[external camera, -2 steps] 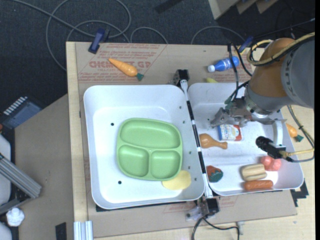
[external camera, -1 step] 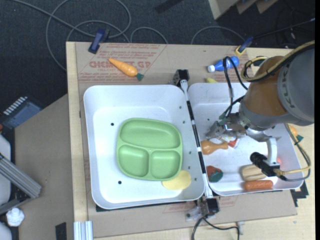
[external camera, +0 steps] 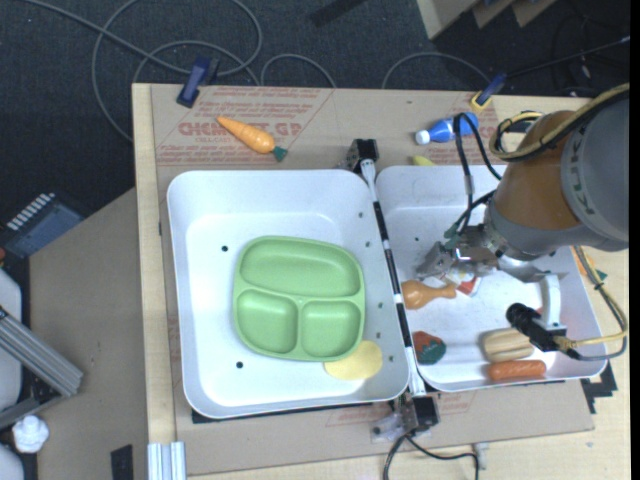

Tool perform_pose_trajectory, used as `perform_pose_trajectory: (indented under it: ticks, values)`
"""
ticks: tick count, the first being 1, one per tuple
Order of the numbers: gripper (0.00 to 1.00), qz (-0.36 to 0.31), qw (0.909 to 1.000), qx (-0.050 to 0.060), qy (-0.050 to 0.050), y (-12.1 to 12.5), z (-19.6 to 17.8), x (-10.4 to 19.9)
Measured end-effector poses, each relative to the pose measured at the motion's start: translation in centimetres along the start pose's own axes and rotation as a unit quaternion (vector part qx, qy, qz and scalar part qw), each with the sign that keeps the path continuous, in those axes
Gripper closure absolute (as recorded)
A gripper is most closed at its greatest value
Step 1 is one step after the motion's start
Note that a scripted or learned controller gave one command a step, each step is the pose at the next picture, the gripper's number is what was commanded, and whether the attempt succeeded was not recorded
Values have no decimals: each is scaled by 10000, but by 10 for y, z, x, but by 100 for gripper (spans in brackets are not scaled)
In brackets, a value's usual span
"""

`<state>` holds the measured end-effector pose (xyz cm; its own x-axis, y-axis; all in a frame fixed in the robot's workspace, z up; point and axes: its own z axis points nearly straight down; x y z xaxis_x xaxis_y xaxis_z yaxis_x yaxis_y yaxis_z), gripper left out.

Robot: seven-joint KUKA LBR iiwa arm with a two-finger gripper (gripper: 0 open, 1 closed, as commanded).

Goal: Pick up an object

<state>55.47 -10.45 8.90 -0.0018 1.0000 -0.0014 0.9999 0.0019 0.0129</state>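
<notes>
One orange pear-shaped toy (external camera: 420,293) lies on its side at the left edge of the right bin (external camera: 425,200), close against the wall that divides the two bins. Its narrow end points toward the right of the frame. Just beside that narrow end sits a small red-and-white piece (external camera: 468,286). The gripper (external camera: 438,261) hangs just above the toy in the frame, very near it; whether it is spread or closed cannot be told from this angle. The arm (external camera: 540,193), grey with an orange band, comes in from the right edge of the frame over the bin's upper half.

Lower in the same bin, a red and green piece (external camera: 430,346) lies below the toy. To its right is a tan roll (external camera: 505,344), and just below that an orange-red sausage (external camera: 517,370) lies along the bin's bottom rim.

The left bin (external camera: 200,218) takes up the middle of the frame and holds a green divided plate (external camera: 298,298). A pale yellow piece (external camera: 352,364) touches the plate's lower right corner.

Outside the bins, a toy carrot (external camera: 250,135) lies on the bench (external camera: 150,268) above the left bin. A blue clip (external camera: 196,82) sits at the bench's upper left corner. A blue and white object (external camera: 437,133) lies above the right bin, and a second clip (external camera: 488,90), blue and yellow, sits on the bench's top edge further right.
</notes>
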Motion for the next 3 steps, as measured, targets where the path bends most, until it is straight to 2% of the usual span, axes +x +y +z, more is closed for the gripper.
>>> perform_pose_trajectory:
  ticks: [1,2,3]
  values:
    - [0,5,10000,14,-6,22,0,-33]
    - [0,11,10000,-3,-22,-28,0,-49]
    - [0,17,10000,19,-26,-11,0,-41]
